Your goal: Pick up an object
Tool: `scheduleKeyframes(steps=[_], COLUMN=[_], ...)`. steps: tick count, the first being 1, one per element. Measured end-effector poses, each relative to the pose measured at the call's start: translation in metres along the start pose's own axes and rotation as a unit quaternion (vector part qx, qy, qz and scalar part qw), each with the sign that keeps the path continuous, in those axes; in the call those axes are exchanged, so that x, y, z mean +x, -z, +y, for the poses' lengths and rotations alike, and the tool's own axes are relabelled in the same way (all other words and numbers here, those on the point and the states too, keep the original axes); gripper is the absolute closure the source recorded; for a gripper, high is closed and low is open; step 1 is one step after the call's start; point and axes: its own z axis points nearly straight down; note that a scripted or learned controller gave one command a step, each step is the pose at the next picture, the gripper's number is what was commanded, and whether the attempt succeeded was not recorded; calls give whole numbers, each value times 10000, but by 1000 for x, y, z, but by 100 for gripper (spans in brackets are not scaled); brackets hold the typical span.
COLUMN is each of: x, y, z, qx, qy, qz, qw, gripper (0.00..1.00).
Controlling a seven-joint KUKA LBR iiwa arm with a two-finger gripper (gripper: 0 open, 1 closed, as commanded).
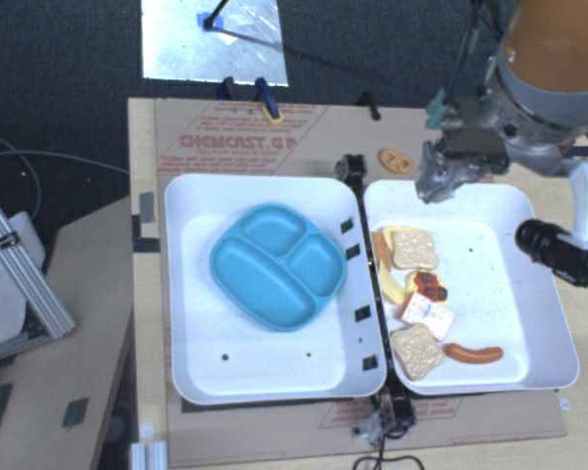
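The gripper [436, 186] hangs over the far rim of the right bin [539, 292], with nothing between its fingers; whether the jaws are parted or closed cannot be told from this slanted view. The step in hand looks like the approach: the arm is positioned above the bin but has not come down to any item.

The candidate objects lie nearer the camera than the jaws, clustered along the bin's left wall. Closest is a toast slice [414, 250], with a yellow banana-like piece [392, 284] just beside it. Further off sit a small red item [430, 285], a white packet [427, 312], a second toast slice [417, 351] and a sausage [473, 353], the last lying apart from the pile. The left bin [191, 292] holds a blue divided plate [277, 265].

The next move probably calls for shifting toward the camera, centring over one item, and descending. The sausage seems the cleanest target, since the others touch or overlap.
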Motion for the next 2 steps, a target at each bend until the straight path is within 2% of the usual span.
scheduleKeyframes(steps=[1, 2], x=[50, 30], y=[8, -71], z=[-1, -2], qx=[23, 73], qy=[72, 28], qz=[14, -7], qw=[10000, 10000], gripper=[100, 100])
